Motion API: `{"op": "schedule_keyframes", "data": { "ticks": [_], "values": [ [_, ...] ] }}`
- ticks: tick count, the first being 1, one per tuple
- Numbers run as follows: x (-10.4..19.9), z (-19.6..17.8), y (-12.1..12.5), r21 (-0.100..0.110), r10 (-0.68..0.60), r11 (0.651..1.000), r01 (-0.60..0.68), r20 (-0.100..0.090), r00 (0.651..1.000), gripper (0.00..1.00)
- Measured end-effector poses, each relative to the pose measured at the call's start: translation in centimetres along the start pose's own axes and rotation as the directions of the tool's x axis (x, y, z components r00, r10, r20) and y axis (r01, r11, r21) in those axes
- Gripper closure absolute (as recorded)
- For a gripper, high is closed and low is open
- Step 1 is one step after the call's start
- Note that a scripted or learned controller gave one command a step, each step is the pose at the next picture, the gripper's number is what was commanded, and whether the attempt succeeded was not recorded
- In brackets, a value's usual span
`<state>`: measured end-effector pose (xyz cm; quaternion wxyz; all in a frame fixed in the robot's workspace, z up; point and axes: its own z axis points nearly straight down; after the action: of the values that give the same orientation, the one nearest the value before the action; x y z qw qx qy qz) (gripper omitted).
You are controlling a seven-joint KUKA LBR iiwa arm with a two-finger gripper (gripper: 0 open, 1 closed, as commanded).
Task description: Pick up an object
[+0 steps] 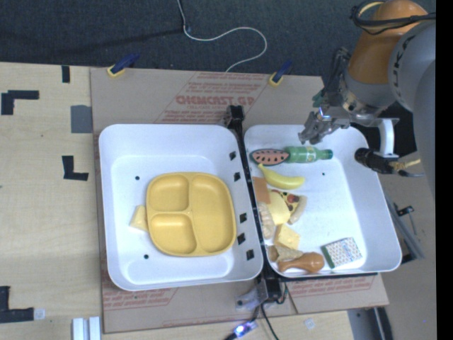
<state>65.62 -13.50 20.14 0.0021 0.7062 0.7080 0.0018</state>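
I see my pincer hovering over the far edge of the right white bin, just above the green plastic bottle; I cannot tell its state. The bottle lies beside a yellow banana. A yellow divided plate sits in the left white bin.

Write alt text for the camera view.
A grey robot arm's gripper hangs over the right bin, just above a green bottle beside a banana and other toy food. The left bin holds a yellow divided plate.
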Motion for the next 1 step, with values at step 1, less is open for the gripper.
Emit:
{"op": "schedule_keyframes", "data": {
  "ticks": [1],
  "values": [
    [0.09, -2.41, 0.07, 0.005, 0.001, 1.0, -0.001, -0.001, 1.0, 1.0]
  ]
}}
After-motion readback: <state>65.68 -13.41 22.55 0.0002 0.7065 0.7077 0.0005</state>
